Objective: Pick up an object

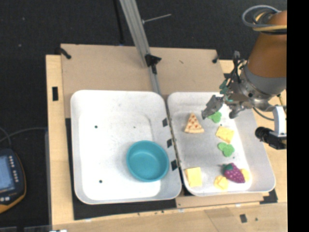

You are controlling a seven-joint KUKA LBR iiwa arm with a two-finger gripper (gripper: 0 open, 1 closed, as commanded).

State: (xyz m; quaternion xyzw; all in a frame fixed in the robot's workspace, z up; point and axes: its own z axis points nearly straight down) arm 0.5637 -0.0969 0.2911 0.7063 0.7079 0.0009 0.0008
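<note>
Grey metal claw [223,109] hangs over the far part of the right bin [258,144], fingers spread fairly wide, one grey finger [211,108] toward the left bin, the other on the arm's side. A small green piece [215,116] sits right below the gap, at the tip of the left finger; whether the finger touches it I cannot tell from this slant, and nothing is clamped between the fingers. Count in the right bin: one orange pizza-slice toy [193,124], just left of the claw and slightly nearer the camera; one yellow block [224,134], just in front of the claw; a second green piece [226,150], further in front; one purple grape cluster [233,172], well in front near the bin's front wall; one pale yellow cube [194,176], front and to the left; one small yellow piece [221,181] beside the grapes, and possibly another yellow scrap [245,175] on the grapes' far side, partly hidden. Left bin [96,110], well left of the claw: one teal bowl [147,160], upright. Two bins, touching along their inner edges.
</note>
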